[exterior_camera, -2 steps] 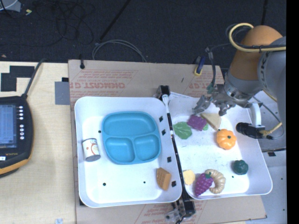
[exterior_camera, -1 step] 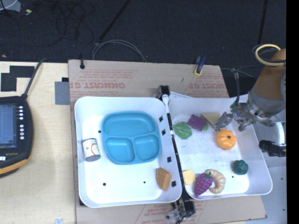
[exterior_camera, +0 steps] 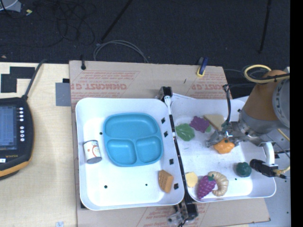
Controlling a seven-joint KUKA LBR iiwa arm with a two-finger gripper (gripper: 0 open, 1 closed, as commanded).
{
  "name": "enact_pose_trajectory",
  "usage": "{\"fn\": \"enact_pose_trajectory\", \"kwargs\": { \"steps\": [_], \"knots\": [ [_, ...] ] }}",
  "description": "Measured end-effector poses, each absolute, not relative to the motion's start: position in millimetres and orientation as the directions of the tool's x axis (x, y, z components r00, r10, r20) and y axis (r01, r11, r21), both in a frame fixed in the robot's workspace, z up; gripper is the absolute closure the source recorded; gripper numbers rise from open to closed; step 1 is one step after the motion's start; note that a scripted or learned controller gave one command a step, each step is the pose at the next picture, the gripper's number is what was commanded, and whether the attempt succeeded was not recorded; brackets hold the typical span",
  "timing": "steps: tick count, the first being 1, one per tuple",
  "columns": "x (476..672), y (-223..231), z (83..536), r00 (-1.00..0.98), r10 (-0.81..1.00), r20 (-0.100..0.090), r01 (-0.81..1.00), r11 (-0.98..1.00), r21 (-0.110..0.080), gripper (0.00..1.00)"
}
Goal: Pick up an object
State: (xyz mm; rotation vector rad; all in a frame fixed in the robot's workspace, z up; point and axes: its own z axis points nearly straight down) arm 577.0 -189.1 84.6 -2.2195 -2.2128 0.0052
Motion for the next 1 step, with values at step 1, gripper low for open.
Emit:
{"fn": "enact_pose_trajectory", "kwargs": {
  "steps": [1],
  "knots": [
    [578.3,-191.3,97.2,0.006,1.0,0.002,1.0,-0.006,-0.005,1.0]
  ]
}}
